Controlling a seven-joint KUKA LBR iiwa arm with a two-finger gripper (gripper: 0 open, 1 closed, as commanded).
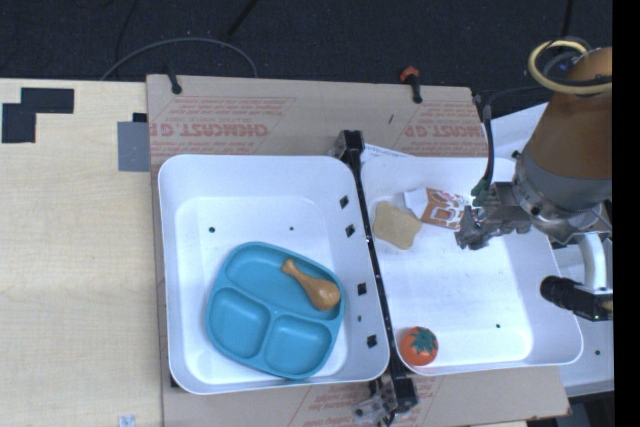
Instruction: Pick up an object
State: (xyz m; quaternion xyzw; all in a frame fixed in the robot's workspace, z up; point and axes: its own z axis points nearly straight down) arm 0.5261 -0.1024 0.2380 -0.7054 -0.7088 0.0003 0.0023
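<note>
Sitting side by side on the worktop (70, 245), two shallow white bins take up the middle of the camera view, with a sheet of printed cardboard (300, 120) under them. The left bin (190, 185) holds a blue divided plate (272, 310), which lies toward the bin's near edge, slightly turned. A tan toy drumstick (312, 285) rests on that plate, in its far right compartment, with its thick end pointing toward the black divider (365, 255) that runs between the two bins.

The right bin (510, 335) carries three things. A pale beige, sponge-like piece (396, 225) lies near its far left corner, just beside the divider. Close to that, toward the bin's far edge, is a white and orange printed wrapper or card (438, 206), somewhat crumpled. A small orange toy fruit with a green top (419, 345) sits at the bin's near left corner, against the rim and well apart from the other two.

Over the right bin's far right part, the arm comes in from the right side, and its hand (474, 228) hangs just beside the wrapper. Nothing visible sits between its fingers; whether they are spread or closed cannot be told from this angle.
</note>
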